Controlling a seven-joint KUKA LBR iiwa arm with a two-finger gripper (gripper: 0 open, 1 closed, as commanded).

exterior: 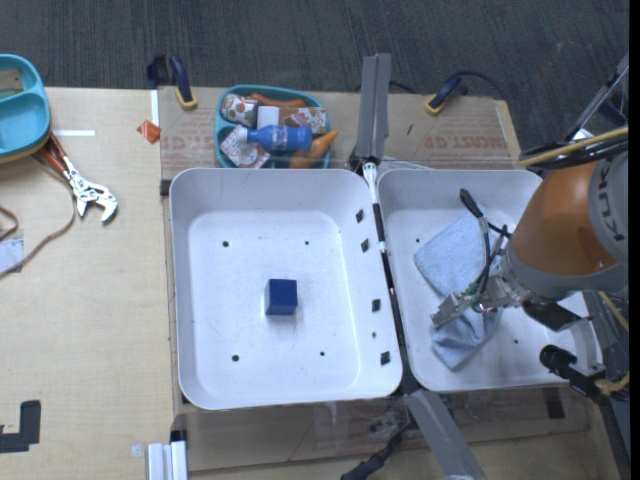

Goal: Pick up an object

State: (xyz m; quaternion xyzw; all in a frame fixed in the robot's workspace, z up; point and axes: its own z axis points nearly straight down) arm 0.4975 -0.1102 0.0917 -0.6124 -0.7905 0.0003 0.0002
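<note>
A soft, crumpled pale blue-grey cloth (pixel 455 288) lies directly beneath the two-finger gripper (pixel 462 306), in the right white bin (pixel 420 368). It is judged light and limp; a raised fold should be pinched. Gripper state cannot be told.

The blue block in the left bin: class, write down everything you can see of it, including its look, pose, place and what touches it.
The blue block is a small, solid-looking cube of dark blue, with a plain matte surface and no markings that can be made out. It sits flat on the floor of the left bin, slightly below the middle, its edges roughly square to the bin walls. Only the bin floor touches it. It stands apart from the walls and from the gripper, which is over the light blue cloth in the right bin.
</note>
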